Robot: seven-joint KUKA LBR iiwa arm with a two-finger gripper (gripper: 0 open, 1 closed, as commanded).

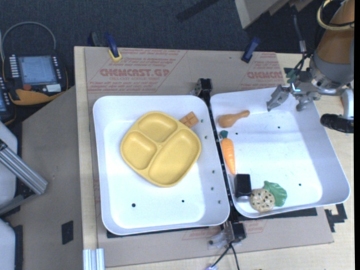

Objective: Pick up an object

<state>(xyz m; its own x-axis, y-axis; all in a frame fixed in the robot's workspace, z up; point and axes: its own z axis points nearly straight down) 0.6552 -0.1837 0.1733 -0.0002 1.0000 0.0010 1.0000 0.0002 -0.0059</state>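
In the right bin [315,151] lie a tan drumstick [233,117] near the back left, an orange carrot [228,155] along the left wall, and a black block [242,184], a speckled cookie [260,199] and a green leafy piece [276,192] at the front. My gripper [287,101] hangs over the bin's back edge, right of the drumstick, its two fingers spread open with nothing between them. A yellow divided plate [161,148] fills much of the left bin [112,196], with a small brown block [189,118] at its back right rim.
The grey arm with its orange band [336,41] comes in from the upper right. A black divider clamp [203,86] sits between the bins at the back. Bare white floor spans the right bin's middle and right side.
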